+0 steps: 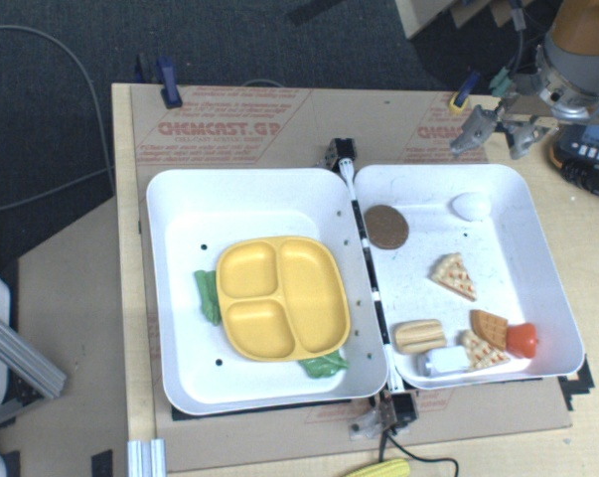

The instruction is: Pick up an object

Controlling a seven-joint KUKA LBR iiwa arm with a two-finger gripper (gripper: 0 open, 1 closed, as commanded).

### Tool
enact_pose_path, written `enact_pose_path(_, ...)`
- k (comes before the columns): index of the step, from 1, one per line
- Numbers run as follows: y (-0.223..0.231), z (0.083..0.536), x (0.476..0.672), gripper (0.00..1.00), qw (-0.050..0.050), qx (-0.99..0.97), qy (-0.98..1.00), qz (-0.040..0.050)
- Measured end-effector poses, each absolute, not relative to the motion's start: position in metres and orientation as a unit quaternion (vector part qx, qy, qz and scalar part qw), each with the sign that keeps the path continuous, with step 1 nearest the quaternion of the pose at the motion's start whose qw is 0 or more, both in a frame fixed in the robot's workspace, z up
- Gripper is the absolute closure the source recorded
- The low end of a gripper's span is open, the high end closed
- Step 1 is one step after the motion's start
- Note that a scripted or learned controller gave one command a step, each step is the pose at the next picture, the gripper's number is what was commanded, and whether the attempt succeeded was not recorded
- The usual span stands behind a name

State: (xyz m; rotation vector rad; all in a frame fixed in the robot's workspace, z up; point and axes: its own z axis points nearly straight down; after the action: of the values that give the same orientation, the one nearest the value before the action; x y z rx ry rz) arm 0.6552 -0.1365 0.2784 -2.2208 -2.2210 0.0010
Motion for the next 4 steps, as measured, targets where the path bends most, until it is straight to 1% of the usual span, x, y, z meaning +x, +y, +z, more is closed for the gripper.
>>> enact_pose_path(1, -0.138, 0.090, 0.610, 0.00, 0.001, -0.707, -0.707, 0.0003)
enact_pose_path(2, -0.152, 0.084, 0.554, 0.00, 0.001, -0.707, -0.707, 0.0002)
enact_pose_path(3, -0.152, 0.094, 0.554, 1.00, 0.000, -0.708, -0.707, -0.0005)
enact_pose_path(4, -0.080, 0.185, 0.549, 1.00, 0.000, -0.707, -0.707, -0.0003)
